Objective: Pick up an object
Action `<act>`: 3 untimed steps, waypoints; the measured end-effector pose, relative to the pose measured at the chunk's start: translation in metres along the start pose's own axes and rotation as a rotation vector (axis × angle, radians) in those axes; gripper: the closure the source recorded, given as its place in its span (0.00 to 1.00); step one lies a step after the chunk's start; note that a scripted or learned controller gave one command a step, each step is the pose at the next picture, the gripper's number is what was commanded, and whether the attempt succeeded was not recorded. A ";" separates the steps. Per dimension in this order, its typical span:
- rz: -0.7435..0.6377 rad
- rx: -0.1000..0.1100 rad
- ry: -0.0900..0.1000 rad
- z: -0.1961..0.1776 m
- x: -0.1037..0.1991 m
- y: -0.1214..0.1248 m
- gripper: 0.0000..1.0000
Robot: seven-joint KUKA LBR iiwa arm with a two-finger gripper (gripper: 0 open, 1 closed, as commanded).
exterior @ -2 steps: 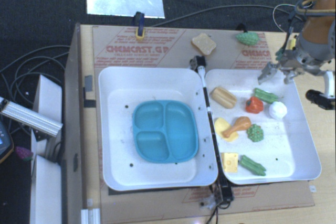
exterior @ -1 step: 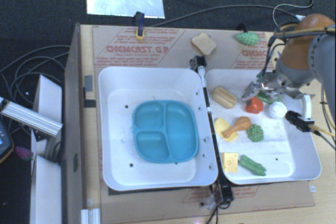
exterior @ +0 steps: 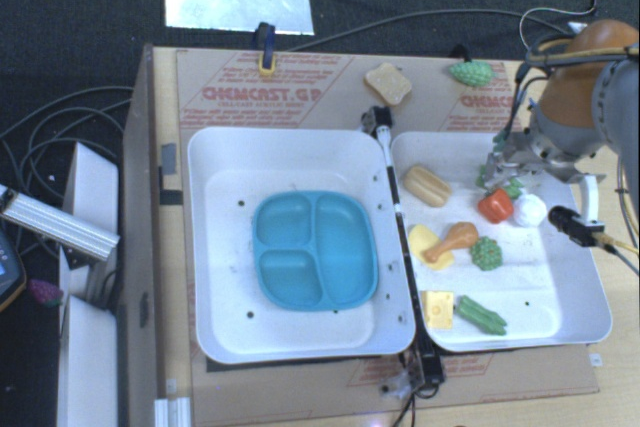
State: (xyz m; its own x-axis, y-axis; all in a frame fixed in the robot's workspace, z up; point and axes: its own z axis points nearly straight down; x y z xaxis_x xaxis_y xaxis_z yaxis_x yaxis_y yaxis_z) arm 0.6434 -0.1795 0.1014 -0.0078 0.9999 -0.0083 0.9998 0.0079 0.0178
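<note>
Currently, from my remote station, I see the arm [exterior: 590, 85] reaching in from the right, with its gripper [exterior: 503, 165] lowered over the upper right part of the right bin [exterior: 580, 315]. I cannot tell how the jaws stand; they are too small and cluttered in the view to judge. The gripper sits just above a red tomato-like toy [exterior: 495, 206], with a white ball [exterior: 530, 211] just beside that toy on its right. No object shows plainly between the jaws.

The other items in the right bin lie as follows: a hot dog bun [exterior: 426, 185] near the upper left corner; a yellow piece [exterior: 421, 240] with an orange drumstick [exterior: 452, 243] touching it toward the middle; a green broccoli floret [exterior: 487, 253] just right of the drumstick; a cheese wedge [exterior: 438, 308] and a green pickle-like toy [exterior: 482, 315] near the front edge.

The left bin [exterior: 230, 335] holds a blue divided plate [exterior: 315, 250], lying flat near its centre.

On the cardboard surface [exterior: 300, 85] behind the bins I note a slice of toast [exterior: 388, 83] and a green leafy toy [exterior: 472, 73], both outside the bins.
</note>
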 end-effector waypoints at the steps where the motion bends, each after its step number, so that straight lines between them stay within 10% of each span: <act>1: 0.000 0.001 0.000 0.000 0.000 0.000 0.00; 2: 0.006 0.016 0.007 0.016 -0.004 -0.026 0.00; 3: 0.005 0.012 0.007 0.005 -0.004 -0.025 1.00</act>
State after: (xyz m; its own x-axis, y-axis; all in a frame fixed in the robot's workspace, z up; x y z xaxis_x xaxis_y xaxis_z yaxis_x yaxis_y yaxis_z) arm 0.6187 -0.1838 0.0960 -0.0032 1.0000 -0.0017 1.0000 0.0032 0.0056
